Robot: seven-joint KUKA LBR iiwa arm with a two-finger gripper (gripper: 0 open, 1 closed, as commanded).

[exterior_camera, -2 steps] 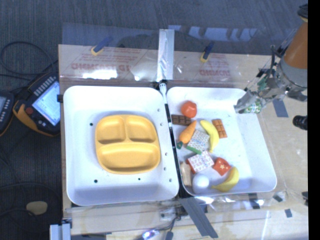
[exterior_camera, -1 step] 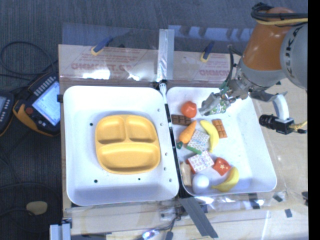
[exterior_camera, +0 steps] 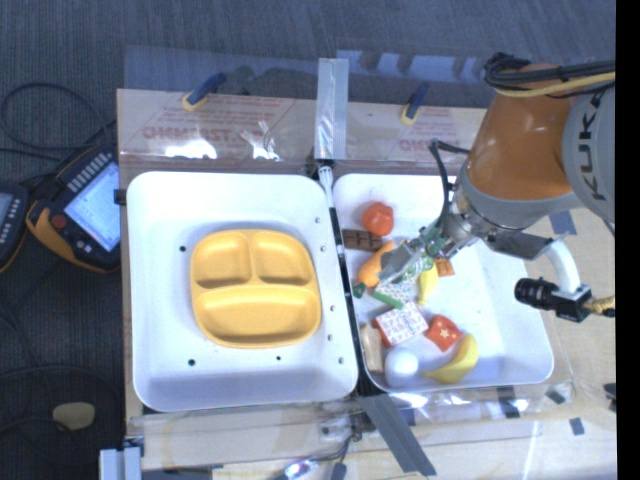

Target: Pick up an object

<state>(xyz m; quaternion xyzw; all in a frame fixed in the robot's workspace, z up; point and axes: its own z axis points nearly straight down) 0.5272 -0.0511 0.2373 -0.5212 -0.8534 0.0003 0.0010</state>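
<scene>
The pile of small toy foods is lying in the right bin: a red tomato toward the far side, a brown block just beside it, a yellow banana, a red piece, a white ball and a red-and-white packet toward the near edge. The end effector is hovering low over the pile's middle, near an orange piece; whether it is clenched or released, I cannot tell. A yellow divided tray is sitting in the left bin on the worktop.
</scene>
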